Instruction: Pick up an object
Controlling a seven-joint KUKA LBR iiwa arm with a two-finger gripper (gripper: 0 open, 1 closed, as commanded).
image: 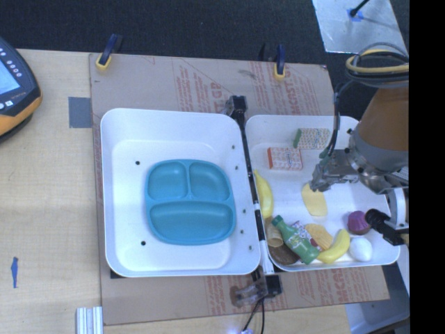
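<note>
My gripper (321, 181) hangs low in the right bin (278, 127), its tips just above a pale yellow block (315, 203) near the bin's middle. The arm's orange band is at the right edge. Whether anything sits between the tips is hidden by the gripper body. Along the bin's front lie a green bottle (295, 239), a yellow banana (336, 248), a purple piece (359, 222) and a white egg-like piece (361, 249). Another banana (264, 195) lies by the left wall. At the back of this bin are a red-and-white box (285, 158) and a small green-edged packet (312, 138).
The left bin (118, 186) holds a blue divided plate (190, 202). Both bins rest on a cardboard sheet clamped at the back. An orange-and-grey device (14, 82) lies at the far left of the bench.
</note>
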